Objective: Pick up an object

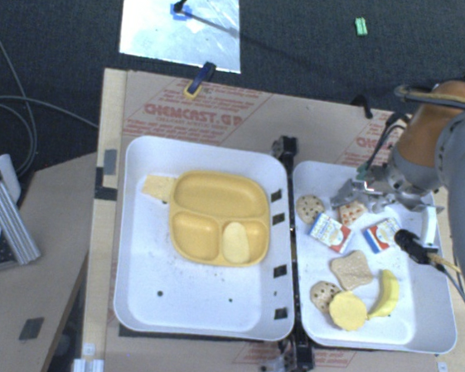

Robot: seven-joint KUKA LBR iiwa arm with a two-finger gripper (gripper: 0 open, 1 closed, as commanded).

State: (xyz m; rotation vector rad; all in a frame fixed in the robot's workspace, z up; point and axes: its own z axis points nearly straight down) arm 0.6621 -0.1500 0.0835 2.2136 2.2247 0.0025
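My tool [363, 193] hangs low over the back of the right bin [433, 333], just above a cookie [350, 212] that lies between a second cookie [309, 207] and a red-and-white packet [380, 236]; I cannot tell how the tool is set. The left bin [132, 295] holds a yellow divided plate [217, 215] with a pale oval piece [237, 242] in its right compartment

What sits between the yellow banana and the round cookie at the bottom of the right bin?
In the camera view, a round yellow disc lies between the banana and cookie.
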